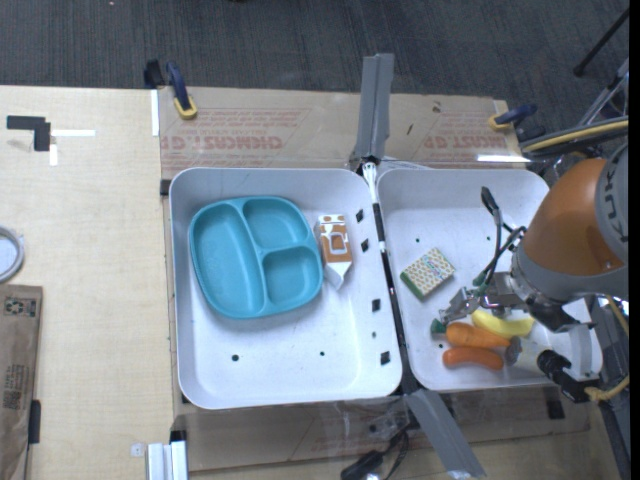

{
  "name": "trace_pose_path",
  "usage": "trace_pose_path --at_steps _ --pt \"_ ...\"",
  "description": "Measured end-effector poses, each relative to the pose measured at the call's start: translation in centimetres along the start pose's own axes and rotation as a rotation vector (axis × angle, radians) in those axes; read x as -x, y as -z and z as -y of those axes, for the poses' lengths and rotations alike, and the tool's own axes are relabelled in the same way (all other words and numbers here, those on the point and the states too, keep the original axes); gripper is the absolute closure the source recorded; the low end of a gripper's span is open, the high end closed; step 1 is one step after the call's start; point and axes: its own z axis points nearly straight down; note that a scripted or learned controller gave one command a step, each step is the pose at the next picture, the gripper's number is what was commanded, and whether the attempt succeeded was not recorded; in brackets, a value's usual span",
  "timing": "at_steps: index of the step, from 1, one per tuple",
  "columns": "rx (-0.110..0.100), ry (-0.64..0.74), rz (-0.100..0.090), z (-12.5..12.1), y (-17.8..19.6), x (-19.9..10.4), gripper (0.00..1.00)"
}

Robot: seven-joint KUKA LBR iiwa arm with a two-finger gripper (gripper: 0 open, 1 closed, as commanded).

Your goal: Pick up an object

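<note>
While the hand hangs low in the right bin, just over a cluster of toy food, the step looks like the approach to a grasp; I cannot tell whether it is released or clenched. A smooth yellow banana and two glossy orange carrots lie touching beneath it, likely plastic. Next it must settle squarely on one rounded piece. Nearby sits a flat speckled sponge; the left bin holds a hard turquoise divided plate and a small orange-and-white packet.
</note>
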Motion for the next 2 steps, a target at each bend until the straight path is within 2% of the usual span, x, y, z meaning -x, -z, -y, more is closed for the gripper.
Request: trace_pose_path --at_steps 1,2 --pt "0.001 -0.129 0.001 -2.24 0.02 -2.45 0.00" --pt "0.000 -0.129 0.001 -2.21 0.86 -2.38 1.00"
